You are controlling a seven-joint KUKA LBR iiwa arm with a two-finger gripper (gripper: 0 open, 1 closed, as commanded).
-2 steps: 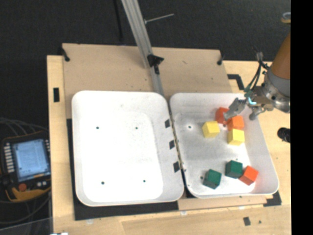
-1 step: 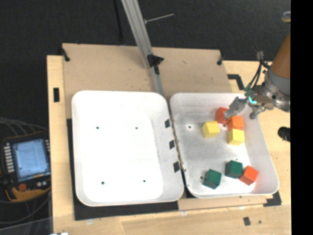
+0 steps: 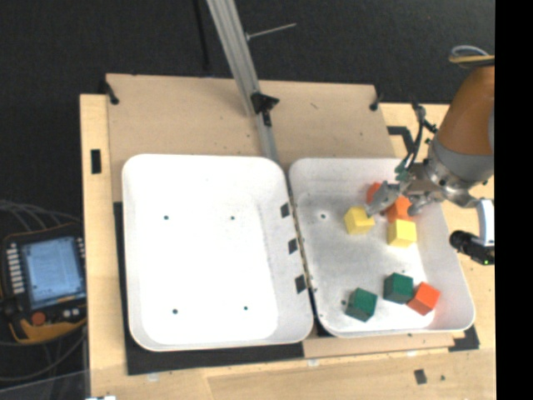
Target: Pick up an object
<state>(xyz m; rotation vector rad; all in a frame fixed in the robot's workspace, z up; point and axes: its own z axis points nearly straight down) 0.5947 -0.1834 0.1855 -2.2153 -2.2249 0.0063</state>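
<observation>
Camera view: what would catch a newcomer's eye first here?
The coloured blocks stand out against the right bin: two yellow blocks near its middle, two green blocks and an orange block toward its near edge. The grey arm with its orange band reaches in from the right, its end effector low over more orange blocks. The left bin shows bare white floor.

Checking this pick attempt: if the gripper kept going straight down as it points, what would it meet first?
Probably the orange block directly under the gripper, beside the yellow block; depth is unclear.
</observation>
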